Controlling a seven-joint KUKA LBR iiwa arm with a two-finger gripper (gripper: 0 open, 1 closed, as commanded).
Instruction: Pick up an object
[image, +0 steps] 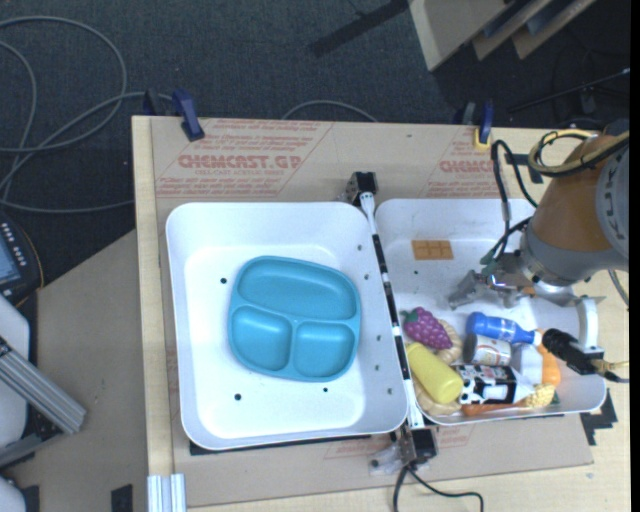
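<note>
My gripper (478, 288) hangs over the middle of the right bin (440, 222), reaching in from the right. Its fingers stand open with nothing between them. Just below it lies a blue bottle (500, 327). A bunch of purple grapes (425, 325) and a yellow bottle (437, 373) lie to the lower left of the gripper, against the bin's left wall. A flat orange waffle square (432, 250) rests on the bin floor, up and left of the gripper.
The left bin (200, 300) holds a blue divided plate (293, 316). More small items crowd the right bin's front edge: a pale can (490, 352), a black-and-white piece (492, 384), a corn cob (537, 398). The arm's orange band (568, 205) sits at the right.
</note>
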